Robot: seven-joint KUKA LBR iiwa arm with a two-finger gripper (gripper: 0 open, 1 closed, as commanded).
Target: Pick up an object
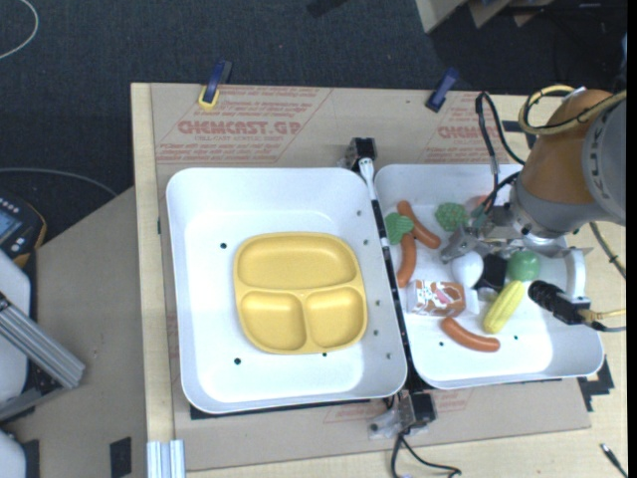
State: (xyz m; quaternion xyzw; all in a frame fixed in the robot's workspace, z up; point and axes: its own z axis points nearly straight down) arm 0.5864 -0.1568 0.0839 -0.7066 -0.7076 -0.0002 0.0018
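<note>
Grey gripper (476,252) fingertips obscured among toys

Yellow divided tray (299,292) (left bin (199,207))

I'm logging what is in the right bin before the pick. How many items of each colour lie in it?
Orange sausages: 3
Green pieces: 3
Yellow corn: 1
White egg-like piece: 1
Red-and-white packet: 1
Total: 9, though the end effector may hide more.
</note>
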